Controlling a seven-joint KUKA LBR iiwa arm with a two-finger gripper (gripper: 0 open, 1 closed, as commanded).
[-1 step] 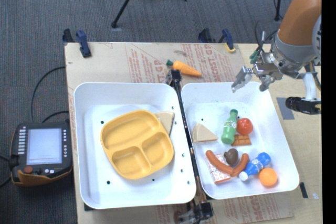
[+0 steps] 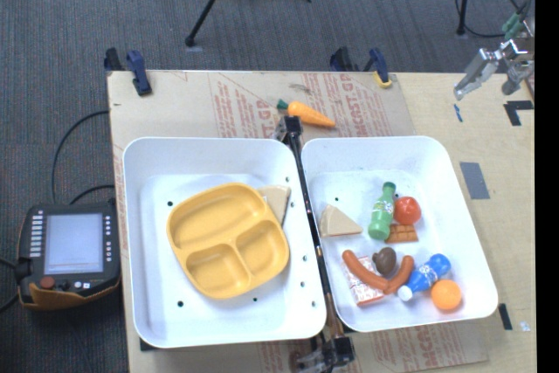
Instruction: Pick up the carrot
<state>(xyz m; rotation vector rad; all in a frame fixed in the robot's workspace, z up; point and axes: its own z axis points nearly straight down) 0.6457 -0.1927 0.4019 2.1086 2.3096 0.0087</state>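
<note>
The carrot (image 2: 312,113) is small and orange, with a green top pointing left. It lies on the cardboard-covered bench (image 2: 419,105) just behind the two bins, near where they meet, and outside both. My gripper (image 2: 489,83) hangs at the far right, well above and to the right of the carrot and beyond the right bin's back corner. Its two fingers are spread apart with nothing between them.
The left bin (image 2: 140,188) holds a yellow divided plate (image 2: 229,238) and a sandwich wedge (image 2: 279,202). The right bin (image 2: 458,188) holds a cheese wedge (image 2: 336,223), green bottle (image 2: 382,211), tomato (image 2: 407,210), sausage (image 2: 376,273), blue bottle (image 2: 426,273) and orange ball (image 2: 446,295). Blue clamps (image 2: 137,70) grip the bench's back edge.
</note>
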